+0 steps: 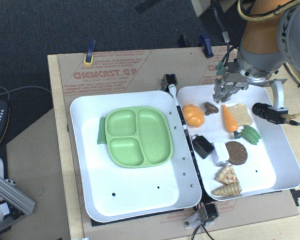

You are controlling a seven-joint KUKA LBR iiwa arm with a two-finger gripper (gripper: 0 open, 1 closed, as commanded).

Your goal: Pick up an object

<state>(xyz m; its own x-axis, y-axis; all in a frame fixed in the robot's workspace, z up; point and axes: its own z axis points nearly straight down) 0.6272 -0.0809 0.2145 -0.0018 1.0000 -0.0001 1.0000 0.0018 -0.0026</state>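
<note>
The likeliest target is the small brown lump (210, 107), which lies in the right bin (287, 152) just below the end effector (223, 94) and a little toward the divider. Nothing sits between the fingers, and whether they are spread or closed I cannot tell from this angle.

Just past the lump, farther from the end effector toward the left bin, rests an orange ball (193, 115); the two look nearly touching. On the end effector's other side, close by, a carrot (229, 118) lies beside a beige slab (240, 114), with a green piece (251, 134) beyond them. Well below, toward the near rim, sit a black block (202, 146), a brown disc (237, 152) and two shell-like pieces (228, 181).

To do this step well, I judge the arm should centre over the lump before descending, with its fingers straddling it along the line that avoids both ball and carrot. A straight, slow drop reduces the risk of nudging the ball and rolling it into the lump. The lump looks low and rounded, so the fingers should reach nearly to the bin floor before closing.

The left bin (93, 188) holds a green tray (139, 136), far from the end effector.
</note>
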